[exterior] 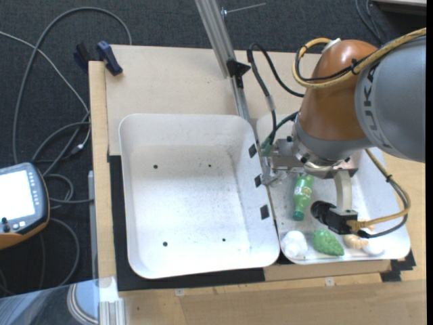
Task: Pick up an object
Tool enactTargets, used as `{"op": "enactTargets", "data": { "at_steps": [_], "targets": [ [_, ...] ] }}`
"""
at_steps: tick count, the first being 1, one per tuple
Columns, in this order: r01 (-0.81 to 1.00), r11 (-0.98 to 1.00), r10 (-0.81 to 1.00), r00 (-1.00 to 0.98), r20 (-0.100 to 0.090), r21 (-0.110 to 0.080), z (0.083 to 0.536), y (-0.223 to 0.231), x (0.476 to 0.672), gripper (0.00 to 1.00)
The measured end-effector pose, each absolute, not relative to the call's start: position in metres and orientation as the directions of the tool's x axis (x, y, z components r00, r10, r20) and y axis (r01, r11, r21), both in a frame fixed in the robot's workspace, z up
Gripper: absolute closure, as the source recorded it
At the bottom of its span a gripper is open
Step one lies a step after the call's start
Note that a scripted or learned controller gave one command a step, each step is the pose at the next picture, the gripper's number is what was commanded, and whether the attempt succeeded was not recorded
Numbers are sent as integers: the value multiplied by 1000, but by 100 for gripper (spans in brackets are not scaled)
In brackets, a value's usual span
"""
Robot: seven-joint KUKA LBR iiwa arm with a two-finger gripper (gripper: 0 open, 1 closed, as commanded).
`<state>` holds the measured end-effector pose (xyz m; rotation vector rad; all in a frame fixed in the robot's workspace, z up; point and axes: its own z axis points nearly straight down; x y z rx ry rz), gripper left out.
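My gripper [308, 175] hangs low over the right bin [400, 248], mostly hidden under the grey and orange wrist. A green bottle [302, 196] with a pale label lies just below the gripper, its upper end tucked under it; I cannot tell whether they touch. Along the bin's front edge lie a white round thing [294, 244], a green leafy lump [327, 243] and a pale cream piece [364, 244].
The left bin [128, 131] sits beside the right one, their rims meeting near the gripper. A slanted metal pole [213, 26] rises from behind the bins. A blue clamp [108, 56] grips the bench's back left corner. Cables trail on the floor at left.
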<state>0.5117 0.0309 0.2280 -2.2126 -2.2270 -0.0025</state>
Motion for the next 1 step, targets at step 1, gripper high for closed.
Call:
{"op": "enactTargets", "data": {
  "at_steps": [1],
  "targets": [
    [1000, 8, 1000, -8, 3, -4, 228, 86, 497, 100]
  ]
}}
